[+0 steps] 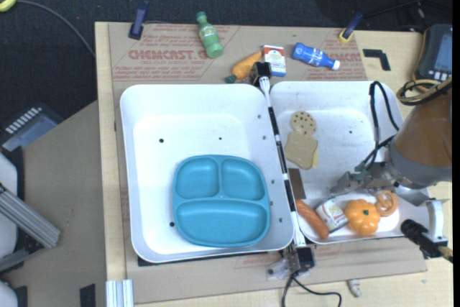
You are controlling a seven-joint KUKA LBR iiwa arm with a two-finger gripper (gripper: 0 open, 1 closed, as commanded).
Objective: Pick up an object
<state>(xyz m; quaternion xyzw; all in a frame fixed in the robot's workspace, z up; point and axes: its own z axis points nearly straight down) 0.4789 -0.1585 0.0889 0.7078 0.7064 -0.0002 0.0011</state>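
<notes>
The right bin holds a round chocolate-chip cookie and a slice of bread near its left wall. Along its front edge lie an orange sausage-like piece, a small white packet, an orange pumpkin-like fruit and a pretzel. My gripper hangs low over the front right of this bin, just above the packet and the fruit and to the right of the bread. The grey and orange arm hides the bin's right side.
The left bin carries a blue divided plate. On the board behind the bins lie a green bottle, a toy carrot, a small carton and a blue bottle. A black cable loops over the right bin.
</notes>
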